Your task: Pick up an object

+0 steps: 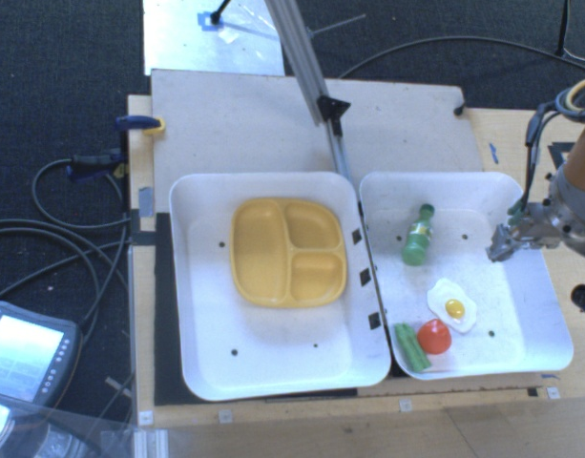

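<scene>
**Approach under way, nothing picked yet**

I am watching the gripper (502,243) hanging over the right bin (545,299), toward its right wall; whether it is apart or together I cannot tell. The green bottle (418,235), fried egg (452,306) and tomato (433,336) are lying to its left, untouched. I judge the next move needs a leftward shift, then descent.

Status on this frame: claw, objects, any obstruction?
Claw over right white bin, far-right side, nothing between fingers. Green plastic bottle, fried-egg toy, red tomato toy untouched. Nothing in the way.
</scene>
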Controlling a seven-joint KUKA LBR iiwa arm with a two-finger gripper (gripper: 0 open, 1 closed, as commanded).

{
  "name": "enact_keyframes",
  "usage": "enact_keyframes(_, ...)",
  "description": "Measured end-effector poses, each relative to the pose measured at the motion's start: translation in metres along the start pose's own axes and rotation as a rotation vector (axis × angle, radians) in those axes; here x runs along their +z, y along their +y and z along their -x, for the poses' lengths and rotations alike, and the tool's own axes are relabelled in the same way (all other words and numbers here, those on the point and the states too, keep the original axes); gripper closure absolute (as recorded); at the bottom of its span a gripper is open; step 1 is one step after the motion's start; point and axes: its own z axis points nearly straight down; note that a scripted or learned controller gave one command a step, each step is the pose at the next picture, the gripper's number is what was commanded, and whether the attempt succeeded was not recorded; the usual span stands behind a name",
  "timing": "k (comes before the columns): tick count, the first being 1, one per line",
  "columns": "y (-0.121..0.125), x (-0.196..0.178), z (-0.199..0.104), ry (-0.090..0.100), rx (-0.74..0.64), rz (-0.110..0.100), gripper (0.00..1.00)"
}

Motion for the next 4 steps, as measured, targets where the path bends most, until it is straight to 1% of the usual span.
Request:
enact_keyframes(1, 0.000, -0.012, -0.056, 0.001, -0.003, 0.002, 1.00)
enact_keyframes(3, -0.004, -0.006, -0.180, 0.002, -0.003, 0.000, 1.00)
enact_keyframes(4, -0.019, 0.000, -0.231, 0.002, -0.002, -0.002, 1.00)
